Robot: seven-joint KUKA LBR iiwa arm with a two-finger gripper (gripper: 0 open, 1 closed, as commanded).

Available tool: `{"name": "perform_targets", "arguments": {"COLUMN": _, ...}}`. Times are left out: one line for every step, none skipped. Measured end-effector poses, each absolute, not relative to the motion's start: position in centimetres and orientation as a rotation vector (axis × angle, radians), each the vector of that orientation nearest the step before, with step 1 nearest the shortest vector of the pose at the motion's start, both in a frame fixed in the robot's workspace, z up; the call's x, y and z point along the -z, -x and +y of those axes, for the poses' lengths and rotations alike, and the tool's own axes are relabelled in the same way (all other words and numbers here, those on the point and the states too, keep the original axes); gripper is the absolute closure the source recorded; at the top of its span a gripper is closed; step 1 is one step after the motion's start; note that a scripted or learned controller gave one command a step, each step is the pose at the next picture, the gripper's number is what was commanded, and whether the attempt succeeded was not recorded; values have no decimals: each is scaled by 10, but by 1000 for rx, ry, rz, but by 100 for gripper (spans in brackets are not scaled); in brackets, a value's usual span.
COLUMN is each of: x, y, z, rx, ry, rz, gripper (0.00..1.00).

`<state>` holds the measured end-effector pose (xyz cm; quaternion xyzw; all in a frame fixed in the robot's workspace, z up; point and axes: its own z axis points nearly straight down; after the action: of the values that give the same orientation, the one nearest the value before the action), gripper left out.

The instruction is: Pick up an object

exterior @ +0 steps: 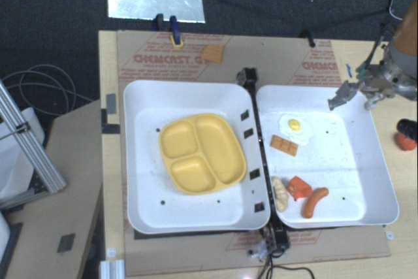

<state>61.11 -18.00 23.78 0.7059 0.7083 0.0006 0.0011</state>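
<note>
Nearest the cam, at the front of the right bin [375, 160]: 1 sausage [314, 201], smooth, orange-red, curved tube shape. I'll place everything else relative to that sausage.

Counts, right bin: 5 toy food pcs. 1 red block-ish pc [298, 187], just beside the sausage on its left, touching or nearly. 1 pale, lumpy, peanut-like pc [279, 193], left of the red pc, against the bin's left wall. 1 brown waffle/choc bar [284, 145], flat rectangle w/ grid texture, well behind the sausage and a bit left. 1 fried egg [294, 127], flat glossy white w/ round yellow yolk, just behind the bar, touching or nearly.

2 bins total, shallow white plastic, rounded corners, side by side. Left bin [140, 108] sits well left of the sausage; holds 1 yellow tray [202, 153], smooth plastic, rounded rectangle, 3 compartments, turned at an angle.

1 gripper [358, 93], grey metal, well behind the sausage and to its right, over the right bin's back-right corner. Fingers apart, nothing between them, clear of all 5 pcs.

Bench [281, 55]: brown cardboard w/ red print. 1 small tan square [212, 53] lies on it, far behind and left of the sausage.
</note>
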Motion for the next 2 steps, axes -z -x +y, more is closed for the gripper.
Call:
{"name": "perform_targets", "arguments": {"x": -95, "y": -558, "z": -117, "rx": 1, "ry": -2219, "rz": 2232, "gripper": 0}}
{"name": "perform_targets", "arguments": {"x": -109, "y": -560, "z": -121, "rx": -3, "ry": -2216, "rz": 2223, "gripper": 100}}
